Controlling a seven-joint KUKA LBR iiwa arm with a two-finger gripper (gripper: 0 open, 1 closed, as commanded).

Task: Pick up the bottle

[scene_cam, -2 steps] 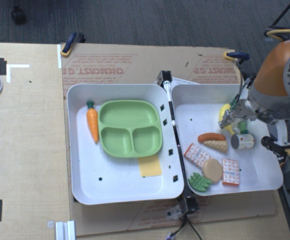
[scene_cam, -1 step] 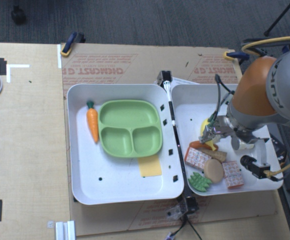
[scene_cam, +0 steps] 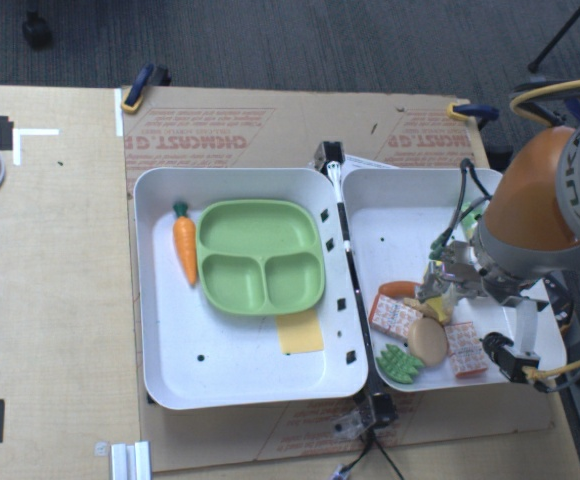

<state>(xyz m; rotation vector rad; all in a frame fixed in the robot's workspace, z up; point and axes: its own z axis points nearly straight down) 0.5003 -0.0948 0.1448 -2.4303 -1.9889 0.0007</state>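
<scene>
Overhead slanted view of the worktop [scene_cam: 50,298], which carries a cardboard sheet [scene_cam: 230,133] under two shallow white bins set side by side. The left bin [scene_cam: 160,358] holds a green three-compartment tray [scene_cam: 261,256] lying flat, a toy carrot [scene_cam: 185,245] just beside the tray's left edge with its green top pointing away from the camera, and a yellow flat square [scene_cam: 301,334] partly tucked under the tray's near edge. The right bin [scene_cam: 390,213] holds a cluster of small items in its near half: a red object [scene_cam: 398,290], a red-and-white patterned packet [scene_cam: 394,316], a tan egg-shaped object [scene_cam: 428,344] touching that packet, a second patterned packet [scene_cam: 465,350] to its right, and a green leafy toy [scene_cam: 401,365] at the near wall. None of these can be identified with certainty as the bottle; its position cannot be told from this view. The grey arm [scene_cam: 540,208] with its orange band enters from the right and hangs over the right bin. The claw [scene_cam: 438,290] sits low over the cluster, just above the tan object and beside the red one. Whether the claw is apart or together cannot be told, as the wrist hides it. A blue clamp [scene_cam: 142,86] grips the cardboard's far left corner, and another [scene_cam: 475,113] the far right.
</scene>
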